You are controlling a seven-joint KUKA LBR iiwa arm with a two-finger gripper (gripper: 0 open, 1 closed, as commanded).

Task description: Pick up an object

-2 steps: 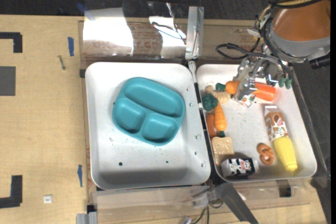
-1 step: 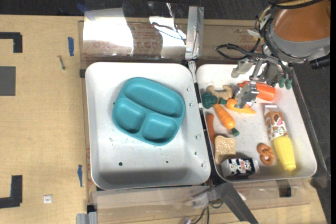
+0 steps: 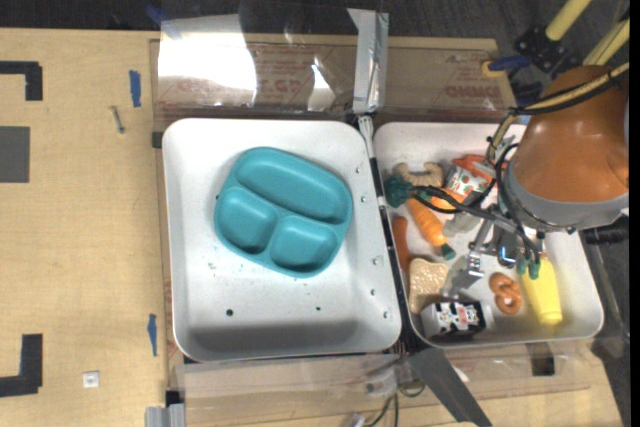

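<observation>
Plastic toy food clutters the right bin [image 3: 590, 310], all small and light-looking pieces. The gripper [image 3: 478, 260] is low over the middle of that pile, arm coming in from the right; can't tell how the gripper is set, too much cable and clutter around it, and nothing visibly pinched. Nearest candidates: orange carrot [image 3: 430, 223] just left of the tool, tan cracker-like slab [image 3: 428, 279] below-left, black-and-white carton [image 3: 455, 317] right beneath, brown pretzel [image 3: 506, 293] and yellow bottle [image 3: 544, 293] to the right. Probably all hard, smooth, hollow plastic, so slippery rather than fragile. Carrot looks the best bet: take it across the thick middle, not the tapered tip, or it may squirt out. Carton has flat sides, also easy. Slab lies flat, hard to get under. Left bin [image 3: 190, 215] has a teal divided plate [image 3: 284, 209], too wide to pinch.
</observation>
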